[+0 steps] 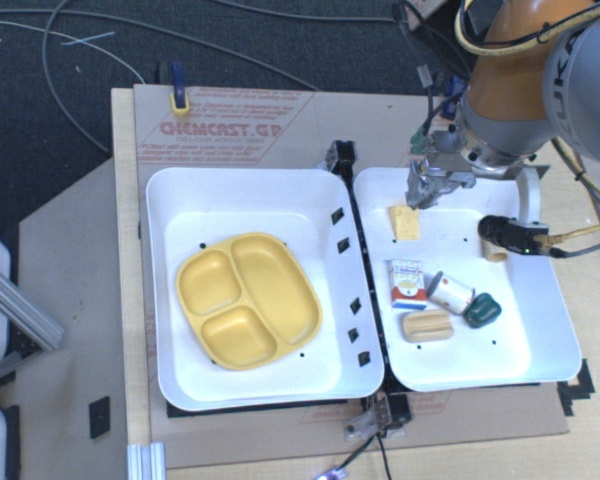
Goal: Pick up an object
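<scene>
From where I stand, the gripper (421, 196) hangs low over the far end of the right bin (525, 360), just above and a touch to the right of a pale yellow slice (407, 223) lying flat on the white floor. Nothing is in its grasp that I can see. Whether it is open or closed I cannot tell from this angle, as the grey wrist and the orange-banded arm (525, 53) crowd over it.

Taking that slice as the marker:
- Just nearer to me than the slice lies a small carton (407, 283) printed in red, white and blue.
- Right of the carton, touching or nearly so, lies a white cylinder (450, 291) on its side.
- Further right of the cylinder sits a dark green lump (483, 311), right up against its end.
- Nearer still, below the carton, lies a tan roll (426, 327).
- Well to the slice's right, a small beige piece (495, 252) is half hidden, so I cannot make out what it is.

To the slice's left, past the row of black clips (348, 248) along the seam, is the left bin (170, 218). In its middle a yellow divided tray (248, 300) with three compartments lies flat and at an angle.

Both bins rest on a cardboard sheet (230, 128) with red print, and a blue and yellow clamp (179, 90) grips its far edge, well off to the slice's left
</scene>
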`<action>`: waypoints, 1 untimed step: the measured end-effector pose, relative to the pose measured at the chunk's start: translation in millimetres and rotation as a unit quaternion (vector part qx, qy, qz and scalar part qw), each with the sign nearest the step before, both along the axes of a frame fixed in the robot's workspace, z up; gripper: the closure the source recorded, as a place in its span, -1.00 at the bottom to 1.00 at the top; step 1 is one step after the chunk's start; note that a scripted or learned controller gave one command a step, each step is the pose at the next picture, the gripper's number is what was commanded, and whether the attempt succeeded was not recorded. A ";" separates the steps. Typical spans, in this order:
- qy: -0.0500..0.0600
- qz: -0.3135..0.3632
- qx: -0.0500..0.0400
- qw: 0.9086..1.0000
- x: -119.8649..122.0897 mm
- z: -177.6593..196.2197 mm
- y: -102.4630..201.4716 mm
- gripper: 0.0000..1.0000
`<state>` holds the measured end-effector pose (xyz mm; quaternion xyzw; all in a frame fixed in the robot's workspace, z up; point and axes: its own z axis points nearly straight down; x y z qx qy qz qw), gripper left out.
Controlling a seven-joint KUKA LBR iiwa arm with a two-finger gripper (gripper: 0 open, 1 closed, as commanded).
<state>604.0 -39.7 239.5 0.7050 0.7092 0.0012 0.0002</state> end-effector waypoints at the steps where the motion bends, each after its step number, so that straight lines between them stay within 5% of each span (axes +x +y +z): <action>1: 0.003 0.000 0.000 1.000 -2.8 -12.8 54.3 1.00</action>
